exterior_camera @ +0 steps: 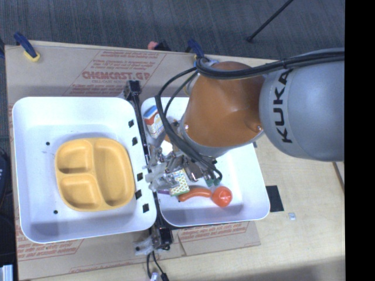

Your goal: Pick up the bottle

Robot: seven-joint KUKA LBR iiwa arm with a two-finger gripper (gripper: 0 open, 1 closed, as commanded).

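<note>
The bottle (153, 123) is white with an orange and blue label. It lies in the right bin (252, 206), at that bin's far left corner against the wall, partly covered by the arm. My gripper (164, 172) hangs low over the left side of the same bin, a little nearer the camera than the bottle. The orange wrist band (225, 107) and black cables hide much of the bin behind it.
Beside the gripper lie a small speckled pale-green piece with a purple edge (180, 185) and an orange-red spoon (213, 196). A yellow divided plate (94, 173) rests in the left bin (29, 122). The bins' shared wall (145, 157) runs just left of the gripper.
</note>
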